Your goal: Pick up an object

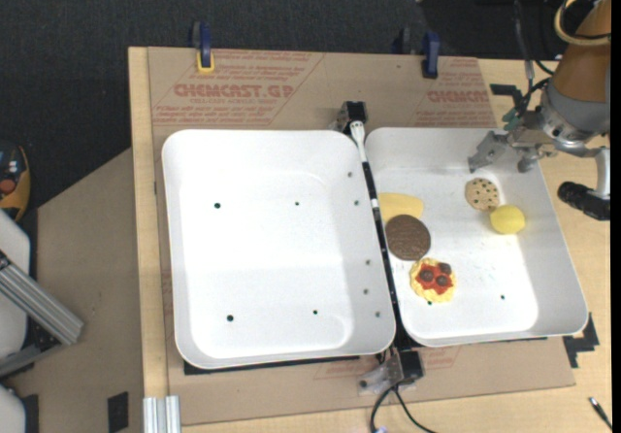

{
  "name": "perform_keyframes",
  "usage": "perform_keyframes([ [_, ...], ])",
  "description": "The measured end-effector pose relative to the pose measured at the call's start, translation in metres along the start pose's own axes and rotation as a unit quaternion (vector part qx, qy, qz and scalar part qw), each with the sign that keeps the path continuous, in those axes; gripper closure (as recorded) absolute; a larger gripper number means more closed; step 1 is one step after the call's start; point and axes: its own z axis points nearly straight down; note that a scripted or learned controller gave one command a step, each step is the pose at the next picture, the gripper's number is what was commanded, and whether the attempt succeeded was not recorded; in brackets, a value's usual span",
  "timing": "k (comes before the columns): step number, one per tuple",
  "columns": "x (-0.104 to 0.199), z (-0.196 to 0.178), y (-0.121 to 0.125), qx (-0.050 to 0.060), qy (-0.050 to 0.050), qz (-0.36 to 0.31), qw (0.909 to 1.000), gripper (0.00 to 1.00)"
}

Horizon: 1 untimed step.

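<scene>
The gripper (503, 157), its grasp impossible to tell, hovers at the right bin's (524, 319) upper right, just above the cookie (481, 193).

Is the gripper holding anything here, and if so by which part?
Nothing is held. The gripper hangs above the right bin, its fingers apart, with the cookie lying below it.

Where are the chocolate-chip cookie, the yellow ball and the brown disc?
chocolate-chip cookie (481, 193), camera view, centre of its speckled top.
yellow ball (506, 219), camera view, middle of its rounded surface.
brown disc (408, 236), camera view, centre of its flat face.
</scene>
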Motion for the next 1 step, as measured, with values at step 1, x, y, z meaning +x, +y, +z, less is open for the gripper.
perform_keyframes([
  [1,0.0003,-0.0087,0.0002,0.000,0.000,0.000,1.0000,1.00],
])
